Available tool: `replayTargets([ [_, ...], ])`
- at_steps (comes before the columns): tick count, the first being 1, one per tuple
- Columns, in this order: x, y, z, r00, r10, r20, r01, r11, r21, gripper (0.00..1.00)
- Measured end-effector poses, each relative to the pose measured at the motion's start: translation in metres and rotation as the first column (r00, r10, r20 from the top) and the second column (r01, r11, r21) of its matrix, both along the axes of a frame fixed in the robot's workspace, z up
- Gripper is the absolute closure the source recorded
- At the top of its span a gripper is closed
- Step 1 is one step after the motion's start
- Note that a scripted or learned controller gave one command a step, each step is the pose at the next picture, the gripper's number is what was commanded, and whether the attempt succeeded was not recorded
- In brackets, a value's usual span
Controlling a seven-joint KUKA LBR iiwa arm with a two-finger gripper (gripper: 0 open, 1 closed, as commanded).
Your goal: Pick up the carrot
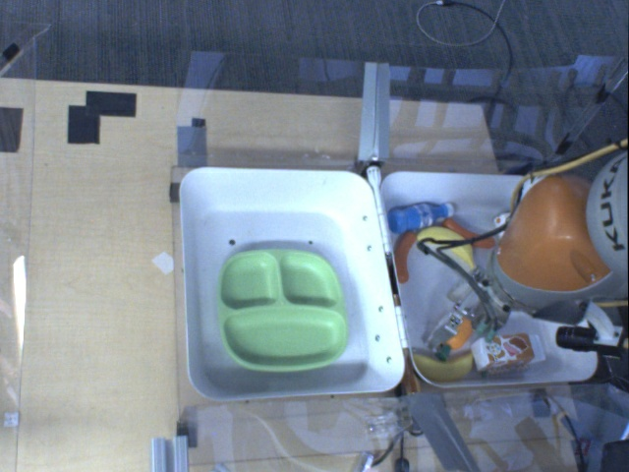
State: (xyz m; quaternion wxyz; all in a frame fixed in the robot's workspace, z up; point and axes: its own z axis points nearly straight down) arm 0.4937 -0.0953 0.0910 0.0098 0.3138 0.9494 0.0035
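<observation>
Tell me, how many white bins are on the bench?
2: left bin holds a green tray; right bin holds the clutter, under the arm.

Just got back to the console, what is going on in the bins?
The KUKA arm is reaching into the right bin, its tool low among the clutter. The carrot lies just below the tool, beside a banana and a small carton. The left bin holds a green divided plate.
</observation>
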Motion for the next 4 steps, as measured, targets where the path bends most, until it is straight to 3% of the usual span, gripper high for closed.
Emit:
replayTargets([
  [1,0.002,0.001,0.012,1.0,-0.001,0.006,0.001,1.0,0.001,1.0],
  [2,-0.004,-0.075,0.154,0.994,0.111,-0.01,-0.111,0.994,-0.005,1.0],
  [3,0.0,-0.024,0.0,1.0,0.019,0.0,-0.019,1.0,-0.004,1.0],
  [4,-0.001,0.006,0.0,0.988,-0.153,0.001,0.153,0.988,-0.004,1.0],
])
